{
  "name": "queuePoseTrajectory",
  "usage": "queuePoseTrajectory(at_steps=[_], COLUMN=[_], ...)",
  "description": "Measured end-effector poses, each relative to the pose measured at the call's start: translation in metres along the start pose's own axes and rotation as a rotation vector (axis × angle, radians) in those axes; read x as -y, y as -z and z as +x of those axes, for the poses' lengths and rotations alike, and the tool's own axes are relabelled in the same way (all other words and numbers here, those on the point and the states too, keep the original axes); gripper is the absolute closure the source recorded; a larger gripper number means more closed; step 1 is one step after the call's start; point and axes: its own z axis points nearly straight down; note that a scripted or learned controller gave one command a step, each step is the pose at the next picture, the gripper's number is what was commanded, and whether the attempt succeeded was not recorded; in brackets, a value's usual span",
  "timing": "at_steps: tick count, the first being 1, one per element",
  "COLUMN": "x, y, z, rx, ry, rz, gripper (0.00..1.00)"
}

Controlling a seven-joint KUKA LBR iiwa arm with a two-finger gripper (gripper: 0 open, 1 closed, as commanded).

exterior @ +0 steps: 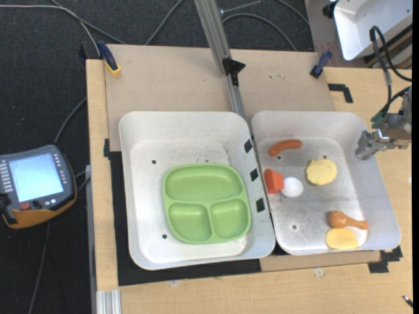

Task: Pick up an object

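The right bin [386, 208] holds several toy foods. An orange-red sausage [285, 147] lies near its back left. A round yellow biscuit [321, 172] sits mid-bin. A white ball [292, 188] rests against an orange block [272, 180] by the left wall. An orange drumstick [345, 221] and a yellow piece [342, 239] lie at the front right. My gripper [368, 144] hovers over the bin's right rim, to the right of the biscuit and apart from every object.
A green divided plate [207, 201] lies in the left bin [141, 149]. A metal post [219, 41] slants across the back of the bench. A teach pendant [33, 185] sits off the bench at left. Blue clamps [109, 59] hold the board's back corners.
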Motion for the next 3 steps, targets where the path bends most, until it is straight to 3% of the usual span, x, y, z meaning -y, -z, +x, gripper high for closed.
queuePoseTrajectory(at_steps=[3], x=[-0.041], y=[-0.010], z=[0.168], rx=[-0.005], ry=[0.006], rz=[0.004], gripper=[1.00])
